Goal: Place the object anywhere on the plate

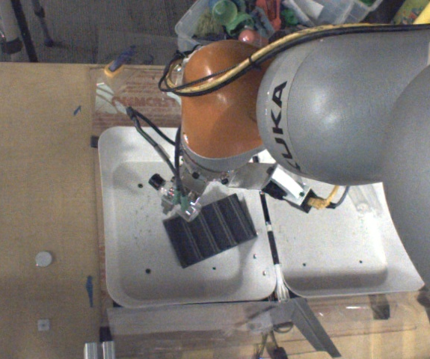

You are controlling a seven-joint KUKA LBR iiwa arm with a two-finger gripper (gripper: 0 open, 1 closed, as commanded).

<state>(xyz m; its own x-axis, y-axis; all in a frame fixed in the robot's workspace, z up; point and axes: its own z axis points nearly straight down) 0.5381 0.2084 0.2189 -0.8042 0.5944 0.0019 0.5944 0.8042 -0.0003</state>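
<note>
Dark ribbed plate [211, 230] lies tilted in the left bin [121, 200], long axis lower-left to upper-right; jaws [181, 204] hang at its upper-left edge, state cannot be told; no object discernible between them

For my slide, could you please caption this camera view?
KUKA arm reaching over the left bin, gripper at a dark ribbed object.
</note>
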